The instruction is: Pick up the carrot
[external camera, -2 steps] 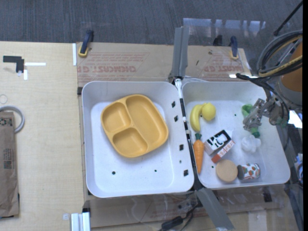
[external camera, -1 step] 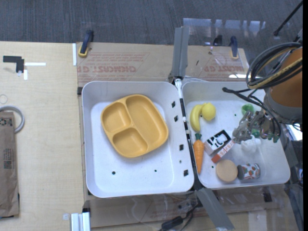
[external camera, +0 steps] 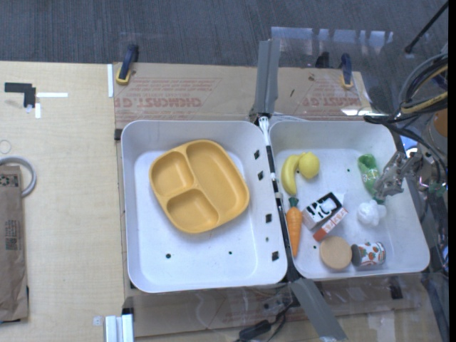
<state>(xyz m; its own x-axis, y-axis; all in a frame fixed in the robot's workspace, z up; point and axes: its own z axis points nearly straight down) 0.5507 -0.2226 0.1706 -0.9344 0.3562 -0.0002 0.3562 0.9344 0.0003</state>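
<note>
The carrot (external camera: 293,225) lies tight against the right bin's (external camera: 413,262) left wall, so fingers may jam there. The hand (external camera: 390,182) hovers far right; whether it's open, I cannot tell.

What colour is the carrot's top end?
Green, on an orange carrot in the right bin; camera view shows it best.

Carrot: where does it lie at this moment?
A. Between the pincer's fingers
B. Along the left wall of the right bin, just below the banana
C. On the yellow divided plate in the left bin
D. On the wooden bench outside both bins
B: the carrot lies lengthwise against the right bin's left wall, its green top just under the banana.
</note>
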